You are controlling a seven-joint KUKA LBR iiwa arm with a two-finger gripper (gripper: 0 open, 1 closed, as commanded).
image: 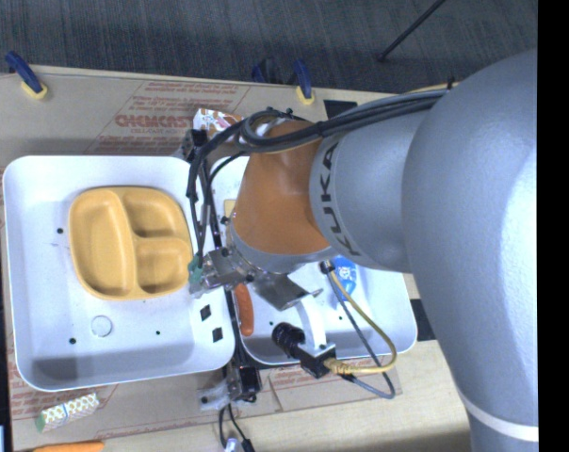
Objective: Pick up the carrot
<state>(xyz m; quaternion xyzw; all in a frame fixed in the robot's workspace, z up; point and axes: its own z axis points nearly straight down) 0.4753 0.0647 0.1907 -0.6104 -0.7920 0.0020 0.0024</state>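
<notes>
The carrot is a short orange stick lying lengthwise near the left wall of the right bin. Only its lower part shows. My gripper hangs directly over its upper end, and the grey and orange wrist covers most of that bin. From this angle I cannot see whether the gripper touches the carrot.
A yellow divided plate lies in the left bin. A blue and white item sits in the right bin beside the wrist. Black cables loop around the wrist. Blue clamps hold the cardboard at the back.
</notes>
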